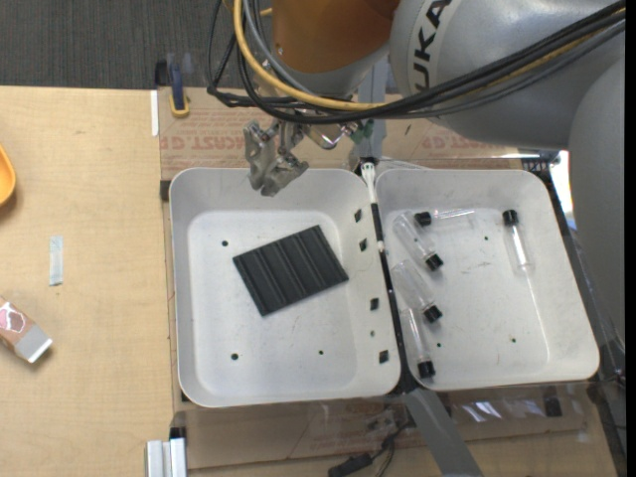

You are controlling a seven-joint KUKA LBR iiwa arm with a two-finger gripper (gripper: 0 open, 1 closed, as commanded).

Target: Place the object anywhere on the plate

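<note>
Currently, locate the gripper (273,170) over the 12 o'clock rim of the left bin (199,366), below the arm (477,38) and its orange band (328,18). Cannot tell from this view whether clenched or released. Find the plate (290,269), a dark ribbed rectangle, lying flat near the centre of the left bin, turned so that its long edge rises toward 2 o'clock, well apart from the gripper and at 6 o'clock of it. Find the clear tubes (517,248) with black caps in the right bin (566,296), apart from the plate: one near 1 o'clock lying along the 12-to-6 line, one near 11 o'clock lying crosswise, three more strung down the 9 o'clock wall. Note looped yellow and black cables (243,58) at 12 o'clock of the gripper. On the tan bench (89,167) at 9 o'clock of the left bin, note a small grey strip (56,261), a white-and-red block (25,334) at 7 o'clock of it, and an orange item (5,179) cut by the frame edge.
</note>
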